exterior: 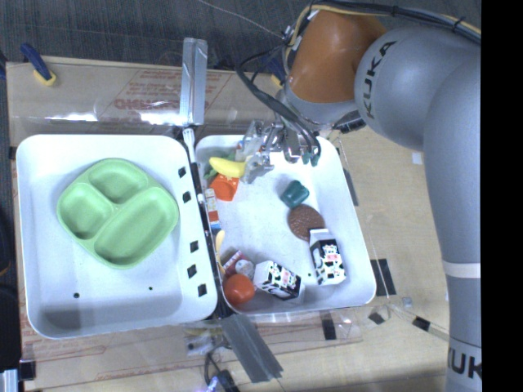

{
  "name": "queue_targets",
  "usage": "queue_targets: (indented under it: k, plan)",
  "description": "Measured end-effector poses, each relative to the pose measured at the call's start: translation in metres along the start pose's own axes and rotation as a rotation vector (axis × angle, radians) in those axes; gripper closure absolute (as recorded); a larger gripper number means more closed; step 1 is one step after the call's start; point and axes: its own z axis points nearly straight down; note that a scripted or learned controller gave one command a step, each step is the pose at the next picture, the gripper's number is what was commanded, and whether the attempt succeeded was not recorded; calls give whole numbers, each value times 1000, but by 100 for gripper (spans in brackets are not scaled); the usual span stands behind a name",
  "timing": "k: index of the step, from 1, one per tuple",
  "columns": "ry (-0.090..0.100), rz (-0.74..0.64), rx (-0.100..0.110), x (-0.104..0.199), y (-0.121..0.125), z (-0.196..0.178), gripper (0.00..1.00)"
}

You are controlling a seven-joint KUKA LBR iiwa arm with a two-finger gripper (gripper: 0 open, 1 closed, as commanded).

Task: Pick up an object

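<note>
While the gripper [263, 155] hangs, state unclear to me, the banana [226, 167] beside it can slip against the bin wall [196, 166].

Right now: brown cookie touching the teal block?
Apart. Camera view shows white bin floor between the brown cookie and the teal block.

Gripper [263, 155] sits low over the right bin [353, 243], at its far-left corner, just beside the banana [226, 167]. Left bin [33, 243] holds a green divided plate [118, 211].
</note>
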Motion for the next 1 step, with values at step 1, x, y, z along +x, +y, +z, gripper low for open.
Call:
queue_targets:
  k: [1]
  plan:
    - [-3,-95,3,22,-87,9,100]
